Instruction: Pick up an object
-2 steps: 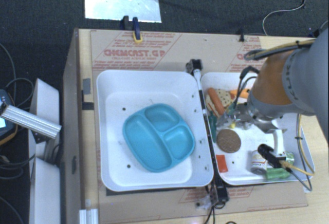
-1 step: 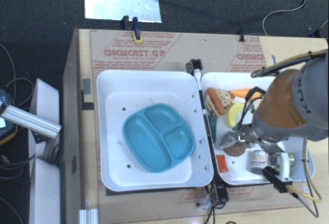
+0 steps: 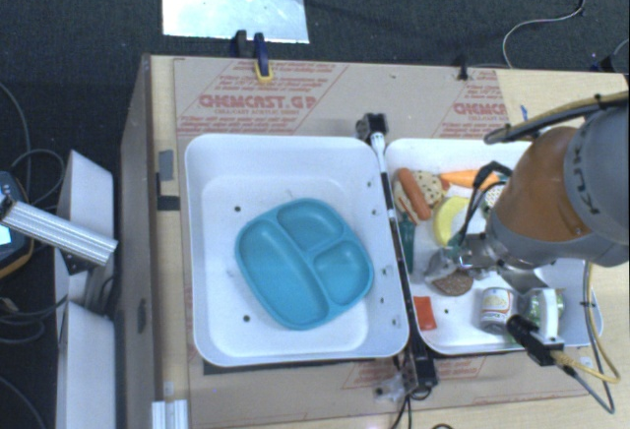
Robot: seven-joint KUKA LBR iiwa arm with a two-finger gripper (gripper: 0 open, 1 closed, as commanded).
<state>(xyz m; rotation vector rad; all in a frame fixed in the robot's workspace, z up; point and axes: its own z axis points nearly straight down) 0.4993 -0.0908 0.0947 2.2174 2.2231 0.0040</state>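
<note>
- I am hanging my pincer [image 3: 455, 265] low in the right-hand shallow white bin [image 3: 463, 337], just over a round brown disc-shaped piece [image 3: 454, 284] — whether it is released or clenched I cannot tell.
- I am judging the disc the likeliest pick; a straight descent would be avoiding the yellow rounded piece [image 3: 451, 217] and the small labelled tin can [image 3: 495, 307] close by.
- The left white bin [image 3: 221, 176] is carrying a blue divided plastic plate [image 3: 303, 262].
- Both bins are sitting on a cardboard-covered bench [image 3: 295, 97] — dark carpet floor [image 3: 69, 43] is surrounding it.
</note>
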